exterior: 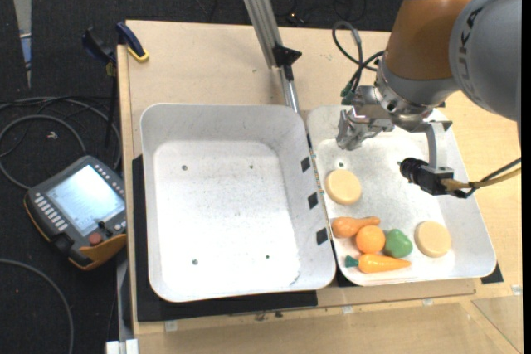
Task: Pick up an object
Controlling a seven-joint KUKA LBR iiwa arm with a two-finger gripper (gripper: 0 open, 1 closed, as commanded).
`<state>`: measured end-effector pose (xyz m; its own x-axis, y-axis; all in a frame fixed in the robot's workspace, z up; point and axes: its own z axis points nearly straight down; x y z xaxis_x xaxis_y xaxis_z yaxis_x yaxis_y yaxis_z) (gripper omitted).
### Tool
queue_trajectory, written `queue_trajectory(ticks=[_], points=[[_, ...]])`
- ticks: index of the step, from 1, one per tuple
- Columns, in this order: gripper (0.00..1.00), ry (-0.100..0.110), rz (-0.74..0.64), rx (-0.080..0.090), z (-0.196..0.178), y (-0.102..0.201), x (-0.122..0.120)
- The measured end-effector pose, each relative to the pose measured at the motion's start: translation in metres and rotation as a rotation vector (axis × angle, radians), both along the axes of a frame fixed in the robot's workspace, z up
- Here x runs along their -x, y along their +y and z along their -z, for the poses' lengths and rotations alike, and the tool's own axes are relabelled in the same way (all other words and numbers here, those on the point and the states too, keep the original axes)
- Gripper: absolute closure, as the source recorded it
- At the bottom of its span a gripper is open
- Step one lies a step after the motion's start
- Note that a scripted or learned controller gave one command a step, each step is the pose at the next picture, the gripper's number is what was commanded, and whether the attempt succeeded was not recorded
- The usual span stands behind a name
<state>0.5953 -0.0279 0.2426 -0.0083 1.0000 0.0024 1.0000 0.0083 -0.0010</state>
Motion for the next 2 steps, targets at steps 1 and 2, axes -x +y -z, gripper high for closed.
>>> queue_trajectory(ticks=[1, 2], points=[[1.0, 0.001, -0.001, 0.0, -0.003, 0.058, 0.021], [1.0, 0.002, 0.0, 0.0, -0.008, 0.103, 0.045]])
